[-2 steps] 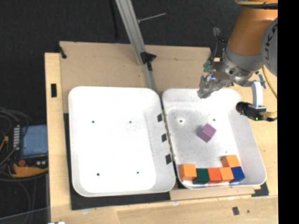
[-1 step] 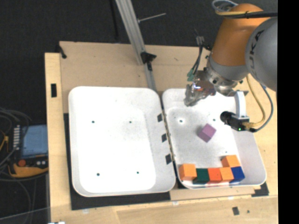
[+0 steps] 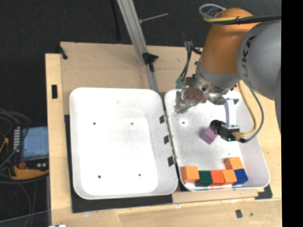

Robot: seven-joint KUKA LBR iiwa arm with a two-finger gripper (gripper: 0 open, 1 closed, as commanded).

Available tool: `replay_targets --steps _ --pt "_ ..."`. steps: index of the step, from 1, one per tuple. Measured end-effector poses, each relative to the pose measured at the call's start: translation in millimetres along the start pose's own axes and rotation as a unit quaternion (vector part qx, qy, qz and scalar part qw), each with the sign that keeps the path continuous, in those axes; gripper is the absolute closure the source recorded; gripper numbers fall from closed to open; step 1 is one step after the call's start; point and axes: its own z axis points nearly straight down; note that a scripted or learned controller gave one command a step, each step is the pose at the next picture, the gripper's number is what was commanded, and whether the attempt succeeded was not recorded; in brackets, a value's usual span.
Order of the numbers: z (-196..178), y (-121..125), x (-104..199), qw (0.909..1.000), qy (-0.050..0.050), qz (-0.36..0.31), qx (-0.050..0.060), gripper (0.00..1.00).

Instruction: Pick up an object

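My gripper hangs over the far left corner of the right bin, below the orange wrist band. A purple block lies near the middle of that bin, to the right of the gripper and nearer the front, apart from it. Along the bin's front wall sits a row of blocks: orange, green, red-orange, orange and blue, with another orange one just behind. I see no block at the gripper.
The left bin lies beside the right one, a divider with black clips between them. A slanted metal rail rises behind the bins. A black cable fitting on the arm hangs just above the purple block.
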Motion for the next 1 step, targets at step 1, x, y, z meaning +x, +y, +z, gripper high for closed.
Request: replay_targets --steps 1 --pt "7.9 -31.7 40.2 1.0 -0.001 0.001 0.001 1.0"
